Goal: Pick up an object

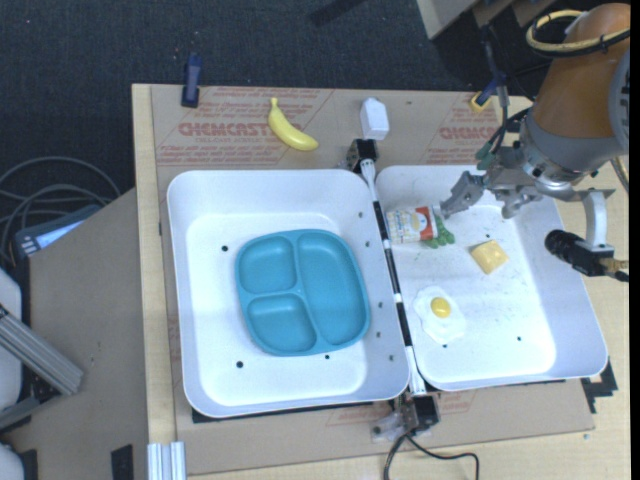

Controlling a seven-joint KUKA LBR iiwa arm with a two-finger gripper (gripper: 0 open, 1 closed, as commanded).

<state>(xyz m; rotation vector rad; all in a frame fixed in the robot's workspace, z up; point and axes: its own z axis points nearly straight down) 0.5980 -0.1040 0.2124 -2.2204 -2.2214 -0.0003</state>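
Note:
Three small things lie in the right bin: a white carton with red and green print near its left wall, a yellow cheese wedge in the middle, and a toy fried egg lower left. My gripper hangs over the bin's upper part, just above the cheese wedge and to the right of the carton. Its two grey fingers are spread apart, open, with nothing between them.
The left bin holds a blue divided plate. On the bench behind the bins lie a toy banana, a white block and a small blue item. A black fitting juts out near the right bin's right edge.

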